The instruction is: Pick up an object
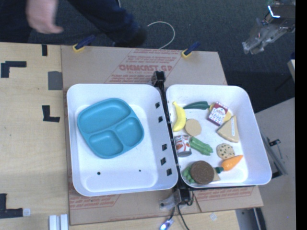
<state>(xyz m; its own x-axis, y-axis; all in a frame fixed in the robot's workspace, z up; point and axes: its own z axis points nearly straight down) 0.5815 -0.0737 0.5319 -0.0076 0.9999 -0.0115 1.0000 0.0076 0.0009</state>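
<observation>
Clearly the toy foods, from the banana (179, 117) to the carrot (232, 162), are lying loose in the right bin (249, 107), awaiting picking, while the gripper (261, 38) is hovering far right (jaw state unclear).

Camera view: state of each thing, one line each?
gripper: raised outside the bins, upper right, blurred, holding nothing visible
blue tray: flat in left bin, compartments bare
banana: lying in right bin
can: on its side
carrot: lying by cookie
burger: flat, near front wall
</observation>
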